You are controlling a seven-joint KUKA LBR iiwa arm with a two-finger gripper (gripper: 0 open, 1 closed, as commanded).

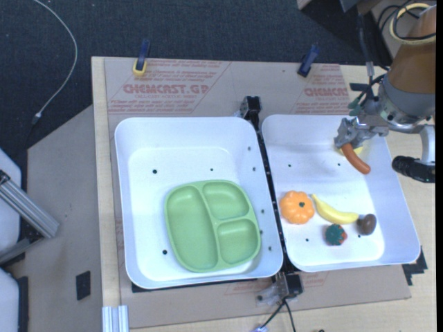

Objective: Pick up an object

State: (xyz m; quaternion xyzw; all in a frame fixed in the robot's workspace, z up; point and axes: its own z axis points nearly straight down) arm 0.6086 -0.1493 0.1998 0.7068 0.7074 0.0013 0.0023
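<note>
the left shallow white bin (pixel 138 151) holds a light green plastic tray with three compartments (pixel 211 224), lying flat toward its near side. the right shallow white bin (pixel 304 133) holds a small orange toy pumpkin (pixel 297 207), a yellow toy banana (pixel 334 211) just beside it, a little teal and red ball (pixel 336 234) and a dark brown round piece (pixel 367 223) near the banana's tip. at that bin's far right, the two-finger gripper (pixel 349 142) is closed around the upper end of an orange-red toy sausage (pixel 357 160), which hangs tilted.
</note>
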